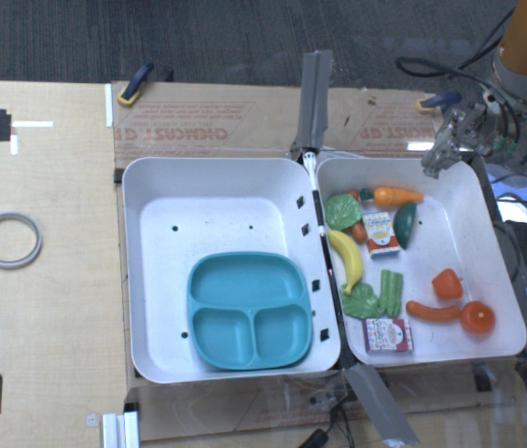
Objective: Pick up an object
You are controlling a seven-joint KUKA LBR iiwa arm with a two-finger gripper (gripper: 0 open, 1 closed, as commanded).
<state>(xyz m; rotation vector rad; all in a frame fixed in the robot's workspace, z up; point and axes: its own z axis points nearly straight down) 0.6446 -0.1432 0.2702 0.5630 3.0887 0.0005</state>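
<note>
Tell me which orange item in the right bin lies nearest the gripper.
The carrot, lying at the bin's far edge, just below-left of the gripper. The orange pepper, sausage and tomato sit toward the near side.

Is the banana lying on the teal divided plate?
No, the banana lies in the right bin beside its left wall, while the teal plate sits in the left bin.

a teal tray [249, 311] lies in the left bin [151, 203]. a tape roll [6, 240] rests on the bench [48, 343], a blue-yellow clamp [136, 82] beyond the cardboard [207, 124].
</note>
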